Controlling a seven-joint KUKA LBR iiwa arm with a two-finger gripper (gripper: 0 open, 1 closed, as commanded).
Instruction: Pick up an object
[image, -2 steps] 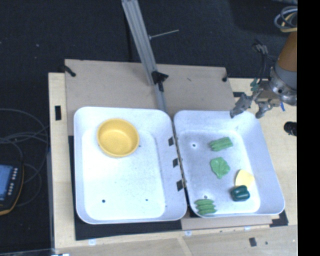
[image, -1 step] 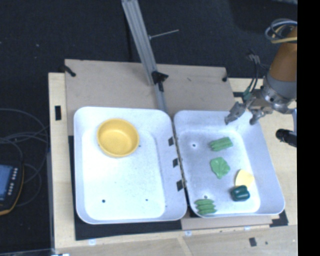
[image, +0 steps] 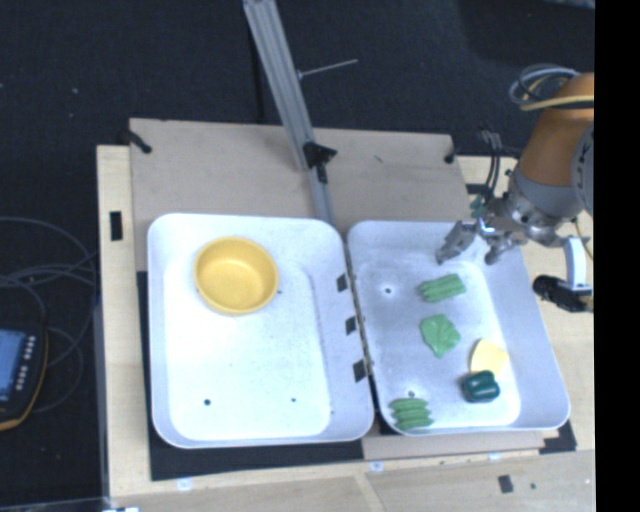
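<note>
My gripper (image: 470, 250) hangs over the far part of the right bin (image: 385, 250), its two fingers spread open with nothing between them. Just below and left of it lies a green ridged piece (image: 441, 289). Further toward the front are a light green lump (image: 439, 334), a yellow piece (image: 489, 354), a dark green block (image: 480, 387) and another green ridged piece (image: 409, 411) at the front rim. A yellow bowl (image: 236, 275) sits in the far left part of the left bin (image: 250, 400).
A slanted metal rail (image: 290, 100) runs from the top of the view down to the gap between the bins. The arm's orange band (image: 553, 130) stands at the right. Cables and a handheld pendant (image: 20, 370) lie off the bench at left.
</note>
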